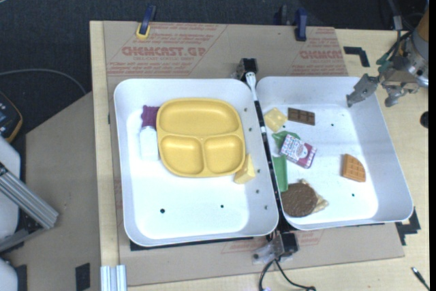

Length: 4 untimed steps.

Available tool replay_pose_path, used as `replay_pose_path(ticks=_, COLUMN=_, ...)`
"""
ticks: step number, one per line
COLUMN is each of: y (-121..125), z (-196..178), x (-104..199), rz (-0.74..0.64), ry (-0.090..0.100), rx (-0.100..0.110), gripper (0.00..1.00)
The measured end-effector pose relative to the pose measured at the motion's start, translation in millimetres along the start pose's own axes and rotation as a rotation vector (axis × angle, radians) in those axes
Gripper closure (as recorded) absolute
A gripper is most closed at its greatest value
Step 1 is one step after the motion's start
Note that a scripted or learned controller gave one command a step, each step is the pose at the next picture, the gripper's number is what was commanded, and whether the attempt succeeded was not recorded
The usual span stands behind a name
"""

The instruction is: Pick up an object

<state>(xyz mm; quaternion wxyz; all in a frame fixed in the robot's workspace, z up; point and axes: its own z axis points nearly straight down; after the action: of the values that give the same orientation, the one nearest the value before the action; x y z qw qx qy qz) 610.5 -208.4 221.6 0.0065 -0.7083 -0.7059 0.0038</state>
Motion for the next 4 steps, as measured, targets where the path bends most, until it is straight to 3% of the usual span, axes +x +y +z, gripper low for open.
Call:
replay_pose_path(ticks=1, y=3, z=-8, x=1, rz=-0.003, ry=-0.004, rx=-0.014, gripper=0.0)
replay_pose_path(ticks=4, y=9, z=139, x=-1, rz=-0.004, ry=-0.002, rx=-0.01, gripper=0.0)
